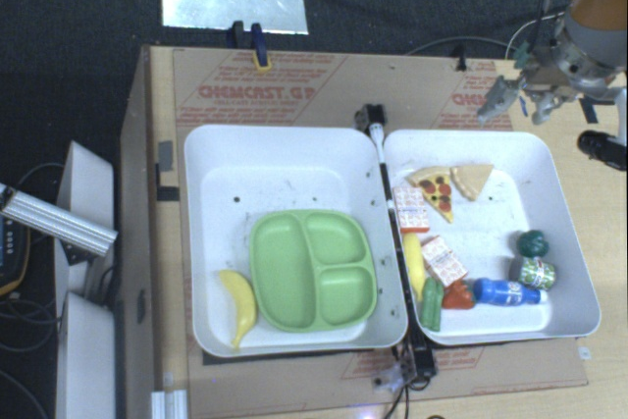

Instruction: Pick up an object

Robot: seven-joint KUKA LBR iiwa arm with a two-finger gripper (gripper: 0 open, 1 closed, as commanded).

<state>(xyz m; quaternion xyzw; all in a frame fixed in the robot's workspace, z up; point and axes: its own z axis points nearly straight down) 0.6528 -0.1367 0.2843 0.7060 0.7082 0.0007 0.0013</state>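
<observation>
— What did you have on the left?

— Your left bin [211, 162] held a green plate [314, 270] with three compartments, lying flat towards the near side. A banana [238, 305] lay just beside the plate's left edge, near the bin's front corner.

— And across the divider?

— Your right bin [549, 172] was the busy one. Against its left wall you had a small carton [410, 209], and below it a yellow piece [414, 265] with a green piece [430, 305] at its near end. A second carton [444, 261] sat touching the yellow piece, with a red piece [457, 295] just under it. At the far side lay a pizza slice [436, 187], and just beside it a tan wedge [473, 179]. Further right, a blue bottle [506, 291] lay on its side next to the red piece. A green can [537, 272] was near the bottle's right end, and a dark teal ball [532, 243] sat just behind the can.

— Where was your gripper?

— Your gripper [517, 101] hung over the bench beyond the right bin's far rim, well apart from every item. Its fingers [493, 99] were spread, with nothing between them. Everything you could pick lay untouched in the bins.
</observation>
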